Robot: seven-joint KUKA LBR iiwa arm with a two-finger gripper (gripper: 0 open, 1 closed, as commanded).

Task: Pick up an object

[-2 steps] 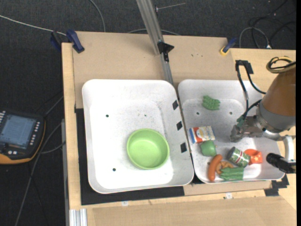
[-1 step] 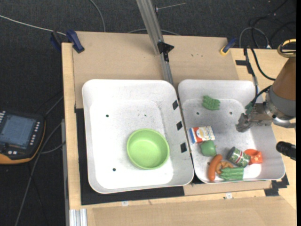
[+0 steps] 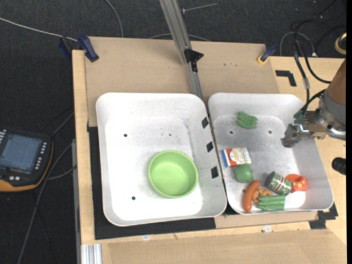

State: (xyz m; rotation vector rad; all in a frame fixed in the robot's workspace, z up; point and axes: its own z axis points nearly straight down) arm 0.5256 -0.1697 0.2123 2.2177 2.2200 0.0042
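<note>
Currently gripper (image 3: 288,138) is hovering right of the toys, jaw state unclear; descending here risks grabbing bare bin (image 3: 308,164)

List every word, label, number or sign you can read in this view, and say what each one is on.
No text can be read.
Small carton in the right bin: red, white and blue print, too blurred to read.
Can near that bin's front edge: its label is too small to read.
Handheld pendant at the left: the screen is lit, but nothing on it is legible.
Green bowl in the left bin: no markings visible.
</note>
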